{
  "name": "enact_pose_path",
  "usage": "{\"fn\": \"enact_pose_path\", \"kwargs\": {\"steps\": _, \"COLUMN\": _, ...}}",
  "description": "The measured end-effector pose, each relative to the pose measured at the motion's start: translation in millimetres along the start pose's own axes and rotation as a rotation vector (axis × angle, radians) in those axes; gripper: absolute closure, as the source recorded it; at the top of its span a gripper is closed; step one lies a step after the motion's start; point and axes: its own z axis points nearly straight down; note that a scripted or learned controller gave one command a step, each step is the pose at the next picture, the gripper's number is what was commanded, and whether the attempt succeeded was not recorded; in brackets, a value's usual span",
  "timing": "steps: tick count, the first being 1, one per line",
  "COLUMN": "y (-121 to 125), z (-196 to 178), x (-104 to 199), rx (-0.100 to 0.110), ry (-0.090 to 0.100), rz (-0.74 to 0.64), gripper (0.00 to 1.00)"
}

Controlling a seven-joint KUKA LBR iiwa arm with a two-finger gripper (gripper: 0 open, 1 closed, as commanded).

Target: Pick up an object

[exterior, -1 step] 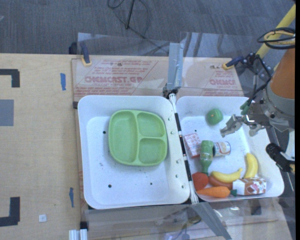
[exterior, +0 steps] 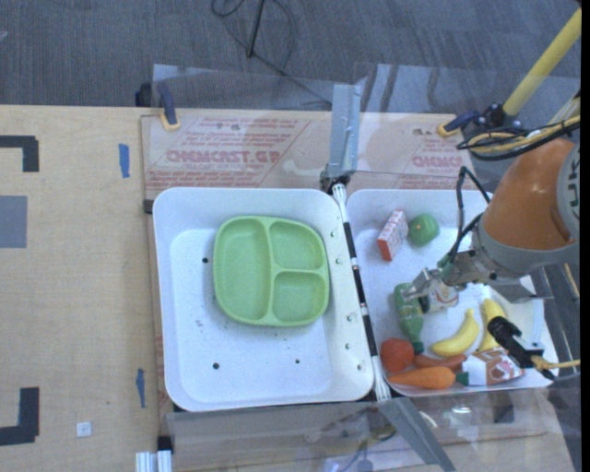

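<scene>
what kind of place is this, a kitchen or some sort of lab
Most likely a robotics lab bench, not a kitchen: a robot arm reaches over two white bins, toy food such as a banana fills one, and cables trail across the floor.

Divided plate in the left bin, toy foods in the right bin, carton beside ball at back, banana, carrot in front
</scene>
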Motion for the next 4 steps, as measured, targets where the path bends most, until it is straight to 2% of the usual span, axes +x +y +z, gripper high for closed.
{"fn": "enact_pose_path", "kwargs": {"steps": 1, "y": -5.3, "z": 17.0, "x": -45.3, "rx": -0.013, "ry": -0.014, "rz": 0.096, "gripper": 0.00}}
{"fn": "enact_pose_path", "kwargs": {"steps": 2, "y": 0.1, "z": 30.8, "x": -59.0, "rx": 0.011, "ry": 0.002, "rz": -0.015, "gripper": 0.00}}
{"fn": "enact_pose_path", "kwargs": {"steps": 3, "y": 1.4, "z": 19.2, "x": -62.4, "rx": 0.004, "ry": -0.007, "rz": -0.012, "gripper": 1.00}}
{"fn": "enact_pose_path", "kwargs": {"steps": 4, "y": 1.4, "z": 19.2, "x": -62.4, "rx": 0.004, "ry": -0.007, "rz": -0.012, "gripper": 0.00}}
